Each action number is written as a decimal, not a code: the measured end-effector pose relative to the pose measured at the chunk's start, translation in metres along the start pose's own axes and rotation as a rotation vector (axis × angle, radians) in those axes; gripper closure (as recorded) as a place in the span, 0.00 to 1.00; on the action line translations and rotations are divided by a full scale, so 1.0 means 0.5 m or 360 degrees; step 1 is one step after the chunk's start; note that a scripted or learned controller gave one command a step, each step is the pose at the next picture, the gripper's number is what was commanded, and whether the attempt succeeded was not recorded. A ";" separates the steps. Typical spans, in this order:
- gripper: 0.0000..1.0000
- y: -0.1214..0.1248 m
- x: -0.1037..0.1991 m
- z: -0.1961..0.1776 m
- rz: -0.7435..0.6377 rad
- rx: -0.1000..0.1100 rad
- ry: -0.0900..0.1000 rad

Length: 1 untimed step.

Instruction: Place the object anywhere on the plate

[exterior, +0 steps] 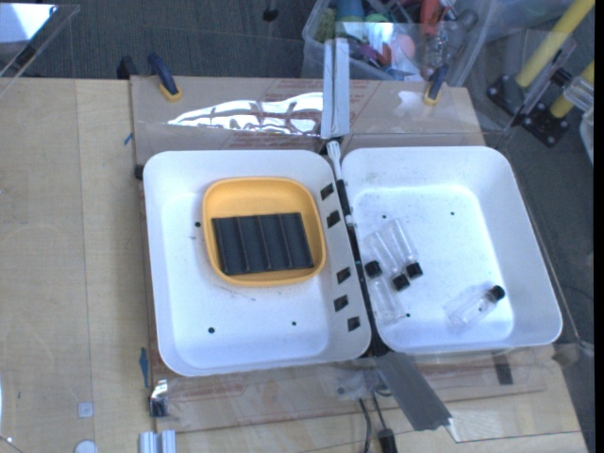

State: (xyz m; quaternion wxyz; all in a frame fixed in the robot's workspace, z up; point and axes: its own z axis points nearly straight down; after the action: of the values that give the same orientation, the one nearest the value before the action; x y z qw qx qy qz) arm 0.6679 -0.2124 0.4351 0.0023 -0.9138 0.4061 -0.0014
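A yellow-orange plate [219,202] with rounded corners sits in the left bin [179,310]. A dark ribbed rectangular object [261,243] lies flat on the plate, covering most of its floor. In the right bin [528,281] lie three small clear bottles with black caps: two side by side [392,251] near the bin's left wall and one [472,305] toward the front right.
A clear tub of mixed toys [406,17] stands behind the bins. A metal divider strip [335,92] runs up from between the bins. Blue clamps [162,75] hold the board at the back. Bare wooden bench spreads to the left.
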 end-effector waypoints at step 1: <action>1.00 0.003 0.003 0.002 -0.0301 0.0000 -0.0002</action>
State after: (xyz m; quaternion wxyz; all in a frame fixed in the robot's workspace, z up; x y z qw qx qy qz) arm 0.6680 -0.2143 0.4344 0.0025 -0.9480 0.3181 -0.0011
